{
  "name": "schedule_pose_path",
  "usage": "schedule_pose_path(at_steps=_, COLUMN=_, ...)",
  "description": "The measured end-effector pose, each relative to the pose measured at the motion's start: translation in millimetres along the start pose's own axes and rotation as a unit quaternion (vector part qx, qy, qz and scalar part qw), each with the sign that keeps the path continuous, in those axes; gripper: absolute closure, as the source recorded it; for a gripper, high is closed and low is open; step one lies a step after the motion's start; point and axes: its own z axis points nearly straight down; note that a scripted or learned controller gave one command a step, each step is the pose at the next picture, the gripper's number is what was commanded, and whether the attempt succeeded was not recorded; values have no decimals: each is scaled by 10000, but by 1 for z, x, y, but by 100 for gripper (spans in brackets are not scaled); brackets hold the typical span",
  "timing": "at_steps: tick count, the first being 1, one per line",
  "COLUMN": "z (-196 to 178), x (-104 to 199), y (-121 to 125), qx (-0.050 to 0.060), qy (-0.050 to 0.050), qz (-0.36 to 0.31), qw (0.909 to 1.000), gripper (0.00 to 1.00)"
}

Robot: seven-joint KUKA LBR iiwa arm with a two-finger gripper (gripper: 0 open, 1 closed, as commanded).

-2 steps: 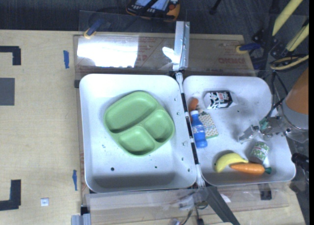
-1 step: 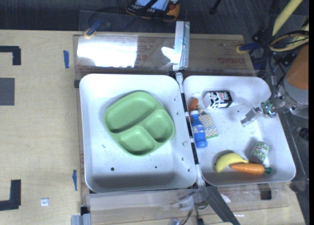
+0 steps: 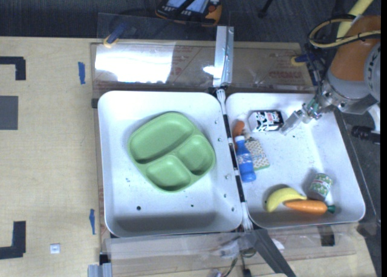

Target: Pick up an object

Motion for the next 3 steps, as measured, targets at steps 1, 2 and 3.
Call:
schedule_pose_path(at_steps=1, z=-11, x=-3, y=0, qx=-7, qy=-83, qz=-16, qw=10000, gripper=100)
schedule_pose_path(at_steps=2, z=-10, x=1, y=0, qx=27, qy=-18, qz=-26, qw=10000, gripper=0)
schedule_pose_path(at_steps=3, z=-59, x=88, y=43, qx=-90, qy=-150, qz=180, qw=9997, gripper=0)
